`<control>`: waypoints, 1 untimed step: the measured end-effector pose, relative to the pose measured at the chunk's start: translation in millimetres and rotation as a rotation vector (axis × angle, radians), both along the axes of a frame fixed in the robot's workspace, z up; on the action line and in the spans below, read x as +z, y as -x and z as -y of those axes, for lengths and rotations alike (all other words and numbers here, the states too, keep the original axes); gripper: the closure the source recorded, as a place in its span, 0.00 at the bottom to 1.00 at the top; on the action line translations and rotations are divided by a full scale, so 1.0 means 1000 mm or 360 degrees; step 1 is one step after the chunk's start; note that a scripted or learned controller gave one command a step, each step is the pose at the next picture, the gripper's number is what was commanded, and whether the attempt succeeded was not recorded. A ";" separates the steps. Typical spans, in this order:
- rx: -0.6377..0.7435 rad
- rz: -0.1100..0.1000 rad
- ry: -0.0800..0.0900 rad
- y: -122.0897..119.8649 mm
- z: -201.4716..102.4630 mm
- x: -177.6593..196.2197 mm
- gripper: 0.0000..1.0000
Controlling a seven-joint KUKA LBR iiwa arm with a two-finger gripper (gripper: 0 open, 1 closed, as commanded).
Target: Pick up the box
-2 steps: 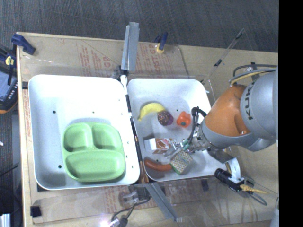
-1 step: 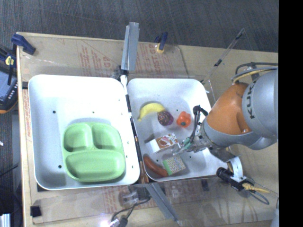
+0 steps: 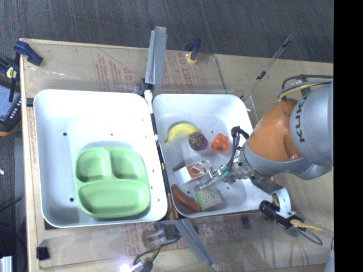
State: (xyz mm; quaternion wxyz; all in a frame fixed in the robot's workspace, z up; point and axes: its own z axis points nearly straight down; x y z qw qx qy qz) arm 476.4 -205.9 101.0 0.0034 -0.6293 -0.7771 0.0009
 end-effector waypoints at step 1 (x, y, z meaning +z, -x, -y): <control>-0.0149 0.0006 0.0004 -0.041 0.003 -0.010 0.00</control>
